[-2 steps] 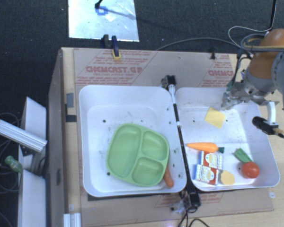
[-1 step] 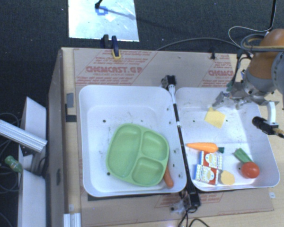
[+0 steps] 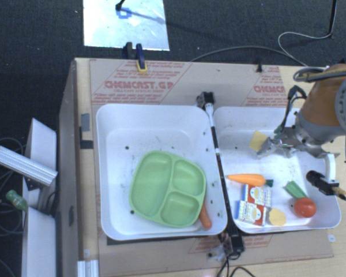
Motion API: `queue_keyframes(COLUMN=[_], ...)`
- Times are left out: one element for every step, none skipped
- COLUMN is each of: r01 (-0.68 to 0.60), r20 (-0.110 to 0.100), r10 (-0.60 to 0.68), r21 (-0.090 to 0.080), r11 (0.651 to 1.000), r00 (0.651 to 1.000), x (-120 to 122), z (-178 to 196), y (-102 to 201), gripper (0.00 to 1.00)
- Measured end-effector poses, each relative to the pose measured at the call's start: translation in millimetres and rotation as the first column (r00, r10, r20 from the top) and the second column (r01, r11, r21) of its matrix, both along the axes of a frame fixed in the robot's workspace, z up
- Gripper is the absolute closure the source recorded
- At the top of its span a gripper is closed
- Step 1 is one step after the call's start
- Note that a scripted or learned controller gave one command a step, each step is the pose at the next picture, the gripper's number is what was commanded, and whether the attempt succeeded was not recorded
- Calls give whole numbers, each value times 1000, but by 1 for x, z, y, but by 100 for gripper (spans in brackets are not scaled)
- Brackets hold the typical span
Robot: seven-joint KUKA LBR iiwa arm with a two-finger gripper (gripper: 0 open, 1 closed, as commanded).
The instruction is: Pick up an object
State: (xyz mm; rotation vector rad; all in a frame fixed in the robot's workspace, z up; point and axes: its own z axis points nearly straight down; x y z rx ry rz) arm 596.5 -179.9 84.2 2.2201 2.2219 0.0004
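Two bins, one claw closing in on a yellow block

Nearest me, along the front rim of the right bin [image 3: 334, 218], sits most of the clutter: a small juice carton [image 3: 254, 203] printed red and white, a pale yellow disc [image 3: 276, 217] touching its right side, and a red tomato [image 3: 304, 208] near the front right corner. Just behind the tomato lies a green pepper-like piece [image 3: 294, 189], and behind the carton a toy carrot [image 3: 249, 179] lies crosswise, its leafy end pointing right. Over in the left bin [image 3: 112, 154], a green divided plate [image 3: 168, 187] fills the front half, with a small orange sausage-shaped thing [image 3: 205, 218] wedged between the plate and the dividing wall.

Farther back in the right bin, the yellow block [image 3: 258, 139] rests alone near the rear left, well apart from the front clutter. The claw [image 3: 275, 147] hangs low just beside it, to the block's right and a touch nearer me, its metal tips pointing toward the block. From where I stand I cannot tell whether the tips are spread or pressed together; nothing sits between them that I can see, so I would not call anything held.

My reading is that the approach step is in hand, with the grasp itself not yet made. The block looks like the intended pick. The next move calls for the claw to shift left and slightly back until its tips straddle the block, then settle to the bin floor before squeezing. The block lies close to the dividing wall, so there is little room on that side.

At the far edge of the table [image 3: 161, 79], a blue clamp [image 3: 139, 55] grips the board.
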Motion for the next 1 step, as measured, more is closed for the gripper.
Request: queue_keyframes(r01=[-3], r20=[3], r10=[3], r21=[-1], r11=[1000], r00=[1000], x=[53], z=[1], y=[-26], gripper=[0])
